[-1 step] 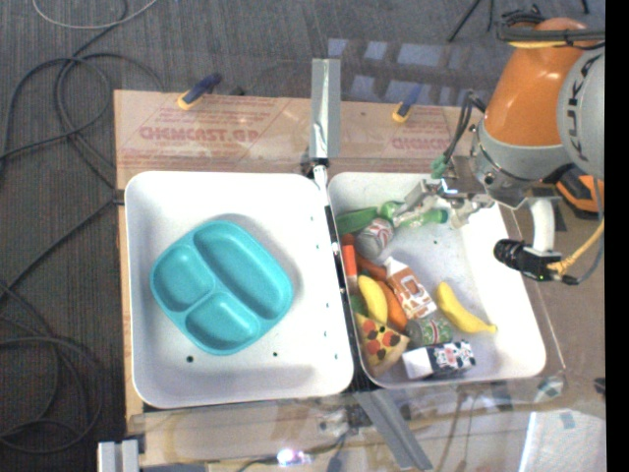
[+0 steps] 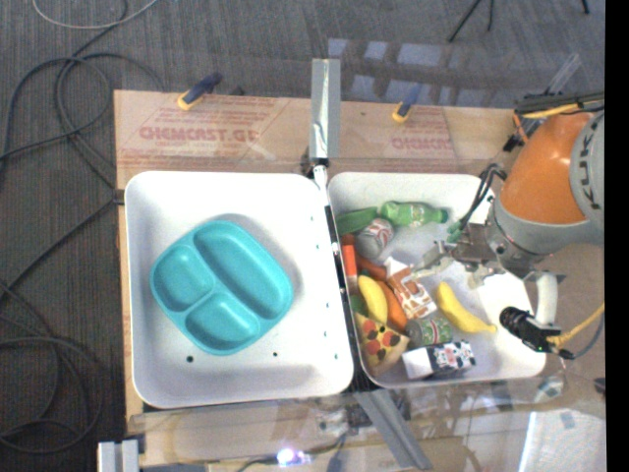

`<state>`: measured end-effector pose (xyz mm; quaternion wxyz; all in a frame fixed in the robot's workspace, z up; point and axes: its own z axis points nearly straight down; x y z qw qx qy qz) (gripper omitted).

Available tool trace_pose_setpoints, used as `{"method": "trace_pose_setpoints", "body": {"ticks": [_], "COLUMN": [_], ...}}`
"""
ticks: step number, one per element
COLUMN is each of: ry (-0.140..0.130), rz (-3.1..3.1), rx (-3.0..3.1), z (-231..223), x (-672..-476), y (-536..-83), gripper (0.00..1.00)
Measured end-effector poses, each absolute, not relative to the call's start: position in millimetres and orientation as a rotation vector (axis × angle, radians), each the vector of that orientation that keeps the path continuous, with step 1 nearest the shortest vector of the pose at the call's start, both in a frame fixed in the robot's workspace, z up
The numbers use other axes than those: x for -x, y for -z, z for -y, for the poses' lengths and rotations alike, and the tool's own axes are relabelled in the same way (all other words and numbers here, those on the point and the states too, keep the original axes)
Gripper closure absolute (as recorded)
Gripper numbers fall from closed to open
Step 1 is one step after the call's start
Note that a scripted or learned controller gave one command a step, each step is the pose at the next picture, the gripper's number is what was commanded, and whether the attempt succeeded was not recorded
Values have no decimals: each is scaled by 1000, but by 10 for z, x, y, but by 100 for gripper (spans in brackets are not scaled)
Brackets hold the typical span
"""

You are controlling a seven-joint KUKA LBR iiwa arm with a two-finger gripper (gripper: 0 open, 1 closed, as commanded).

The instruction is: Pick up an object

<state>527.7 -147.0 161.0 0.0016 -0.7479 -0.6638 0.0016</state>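
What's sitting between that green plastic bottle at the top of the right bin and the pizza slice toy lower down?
In the camera view, between the green plastic bottle and the pizza slice toy lie a small can, an orange carrot and a yellow banana.

A robotics lab — grey carpet strewn with loose cables, a clamped cardboard-topped bench left of the arm — tripod legs behind.

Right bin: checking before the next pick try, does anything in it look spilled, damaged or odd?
Nothing stands out. The right bin holds a loose jumble of toy food, including a banana and a green bottle on its side; nothing has spilled over the rim.
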Motion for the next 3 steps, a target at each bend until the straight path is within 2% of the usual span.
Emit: {"method": "trace_pose_setpoints", "body": {"ticks": [1, 2, 3], "ry": [0, -1, -3], "rz": [2134, 2132, 2244], "rx": [2305, 2299, 2199], "z": [1809, 1800, 1171], "x": [-5153, -5151, -5528], "y": [-1045, -1117, -2473], "gripper": [0, 100, 100]}}
